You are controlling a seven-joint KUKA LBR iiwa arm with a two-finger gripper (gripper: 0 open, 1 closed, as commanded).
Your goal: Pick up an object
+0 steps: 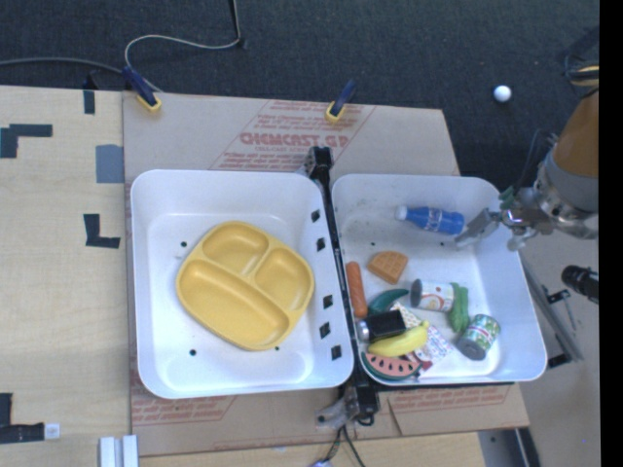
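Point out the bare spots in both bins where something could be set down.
Left bin: only a strip around the yellow tray. Right bin: bare floor between the blue bottle and cracker. Its front is crowded around the banana and can.

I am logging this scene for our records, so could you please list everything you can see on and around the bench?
bins: two, white, side by side on the bench
divided plate: one, yellow, in the left bin
bottle: one, blue, top of the right bin
toast: one, brown, middle of the right bin
carrot: one, orange, right bin's left edge
banana: one, yellow, right bin's lower part
watermelon slice: one, red and green, right bin's bottom edge
can: one, green and silver, lower right
clamps: two, yellow and blue, on the cardboard's far edge
ball: one, white, on the dark floor
gripper: one, grey, over the right bin's right side
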